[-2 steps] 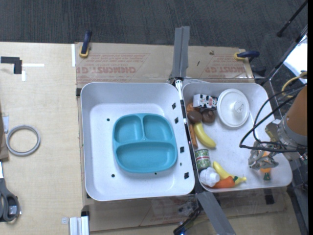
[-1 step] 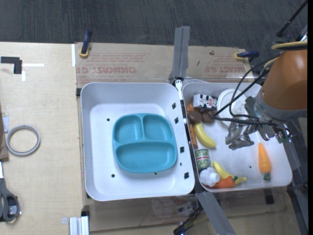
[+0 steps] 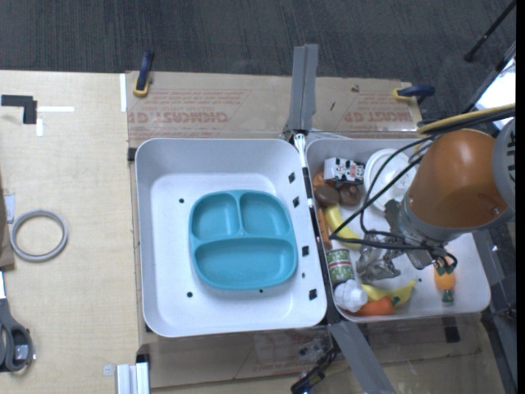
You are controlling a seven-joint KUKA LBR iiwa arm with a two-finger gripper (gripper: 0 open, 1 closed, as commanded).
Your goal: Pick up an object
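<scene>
Two shallow white bins sit side by side on the bench. The left bin (image 3: pixel 156 245) carries a teal divided plate (image 3: pixel 244 239), lying flat near its middle with two small compartments on the far side and one long compartment on the near side.

The right bin (image 3: pixel 472 290) holds a crowd of small things, mostly along its left wall. At the far end is a small white box with dark markings (image 3: pixel 344 169), and just near of it a brown rounded item (image 3: pixel 332 194). Nearer still lies a yellow piece (image 3: pixel 338 222), then a small can with a green label (image 3: pixel 338 263), then a white round object (image 3: pixel 348 295) in the near left corner. Beside that, along the near wall, rest an orange carrot-like piece (image 3: pixel 377 306) and a yellow banana (image 3: pixel 392 290). A small orange bottle (image 3: pixel 445 282) stands apart toward the right of the bin. A white round dish (image 3: pixel 384 171) shows at the far side, partly behind the arm.

The arm, with its broad orange band (image 3: pixel 456 179), reaches in from the right and hangs over the right bin, black cables looping across it. The gripper (image 3: pixel 375 264) points down among the clutter, just far of the banana and right of the can. Whether its fingers are spread or pressed together cannot be told from this angle, and nothing can be seen held between them.
</scene>
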